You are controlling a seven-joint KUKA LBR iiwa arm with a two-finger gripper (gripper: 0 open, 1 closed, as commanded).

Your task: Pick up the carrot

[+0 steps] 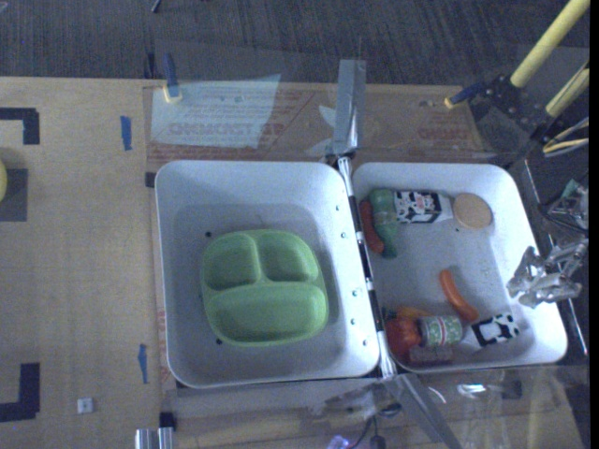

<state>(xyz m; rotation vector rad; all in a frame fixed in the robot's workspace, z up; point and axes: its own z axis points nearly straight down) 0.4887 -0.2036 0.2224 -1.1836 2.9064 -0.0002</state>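
The carrot, a small orange piece, lies aslant on the floor of the right bin, a little right of its middle. My gripper hangs at the bin's right rim, roughly a hand's width to the right of the carrot and apart from it. Nothing shows in its grasp.
Around the carrot lie a cow-patterned carton, a tan round disc, a red and a green piece by the left wall, a small bottle, a red fruit and a black-and-white box. The left bin holds a green divided plate.
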